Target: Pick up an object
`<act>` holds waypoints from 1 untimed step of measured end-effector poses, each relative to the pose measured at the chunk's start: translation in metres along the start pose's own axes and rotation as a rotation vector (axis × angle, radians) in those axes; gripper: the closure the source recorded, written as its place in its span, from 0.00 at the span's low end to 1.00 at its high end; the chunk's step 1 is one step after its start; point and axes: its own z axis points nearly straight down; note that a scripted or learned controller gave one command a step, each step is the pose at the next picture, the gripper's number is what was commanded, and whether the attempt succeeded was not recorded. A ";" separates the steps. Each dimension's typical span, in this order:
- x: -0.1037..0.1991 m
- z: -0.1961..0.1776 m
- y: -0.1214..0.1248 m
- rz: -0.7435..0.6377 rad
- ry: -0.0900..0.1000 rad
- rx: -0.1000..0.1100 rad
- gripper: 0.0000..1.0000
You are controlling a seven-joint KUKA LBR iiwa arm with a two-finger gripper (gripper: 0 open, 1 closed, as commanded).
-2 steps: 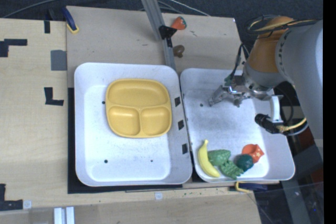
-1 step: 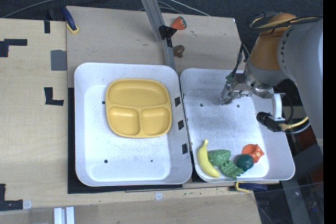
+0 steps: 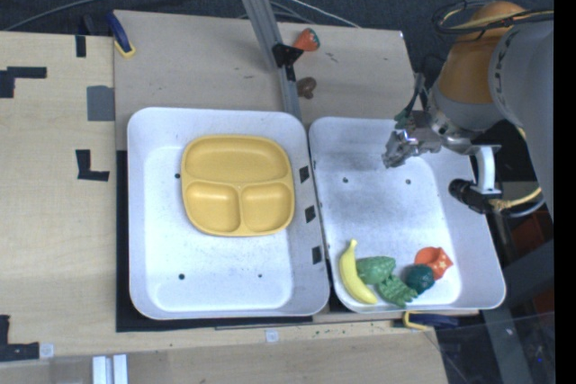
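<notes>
- Toys for picking lie in a cluster at the near edge of the right bin [image 3: 468,220]: a yellow banana [image 3: 353,276], a green leafy piece [image 3: 375,267], a second green piece [image 3: 393,290], a dark teal ball [image 3: 418,278], and an orange-red piece [image 3: 435,260], all touching or just beside one another.
- Gripper [image 3: 397,149] hangs over the far part of that same bin, well apart from the cluster, with nothing visible between its tips; whether the claw is wide or narrow cannot be told.
- Judging from this, no object is picked yet; the reach, grasp and lift are left to do.
- Left of the right bin sits the left bin [image 3: 144,193], holding a yellow divided plate [image 3: 238,184].
</notes>
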 end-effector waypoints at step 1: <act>-0.003 -0.064 0.001 0.001 -0.001 -0.003 1.00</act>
